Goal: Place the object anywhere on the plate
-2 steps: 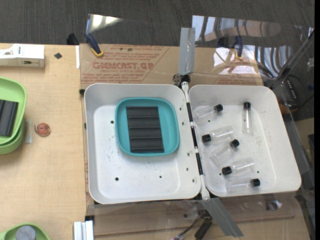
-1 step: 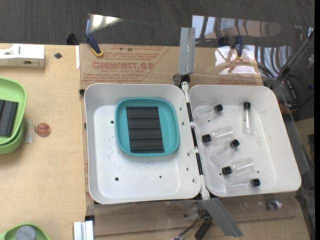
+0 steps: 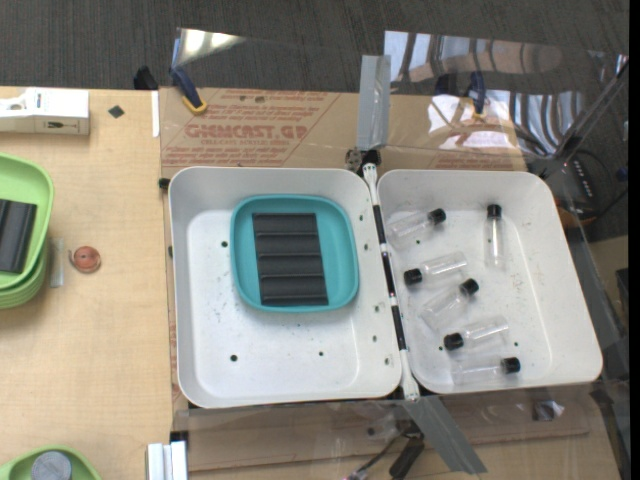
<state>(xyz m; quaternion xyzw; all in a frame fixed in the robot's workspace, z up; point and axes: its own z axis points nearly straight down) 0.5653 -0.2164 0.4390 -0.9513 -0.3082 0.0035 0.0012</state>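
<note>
Lying behind the bins point(image 3: 190, 368), cardboard point(image 3: 250, 128) reads roughly "GHMCAST"; pincer state untellable.

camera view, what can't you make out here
- Clear vials in the right bin: transparent against white, so their exact count and outlines are hard to tell.
- Green tray: cut off by the left edge.
- Ribbed dark insert on the teal plate: too small to identify.

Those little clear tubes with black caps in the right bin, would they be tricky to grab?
Probably. The vials lie on their sides and look round, so a nudge would likely roll them. Their clear, smooth walls may be slippery. They seem light.
</note>
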